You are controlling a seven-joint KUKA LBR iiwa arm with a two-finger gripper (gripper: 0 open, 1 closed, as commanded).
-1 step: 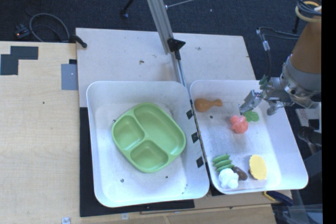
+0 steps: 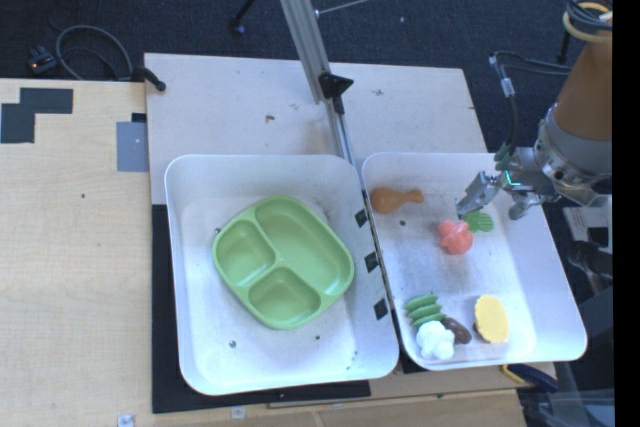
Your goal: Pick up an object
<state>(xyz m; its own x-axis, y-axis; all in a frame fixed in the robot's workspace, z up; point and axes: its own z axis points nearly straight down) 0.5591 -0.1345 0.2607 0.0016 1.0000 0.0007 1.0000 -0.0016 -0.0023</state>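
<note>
Arm reaching in from the right, wrist low over the right bin (image 2: 560, 310), gripper (image 2: 490, 198) with fingers apart, just above the red radish (image 2: 456, 237), nothing between them

The bench (image 2: 230, 105) is a pale board on which two shallow white bins rest side by side, their inner rims touching. The left bin (image 2: 190, 315) sits nearer the light wooden surface (image 2: 70, 245) on the left, and the right bin (image 2: 560, 315) reaches toward the bench's right edge. A slanted metal rail (image 2: 300, 15) rises from the bench just behind where the bins meet.
</note>
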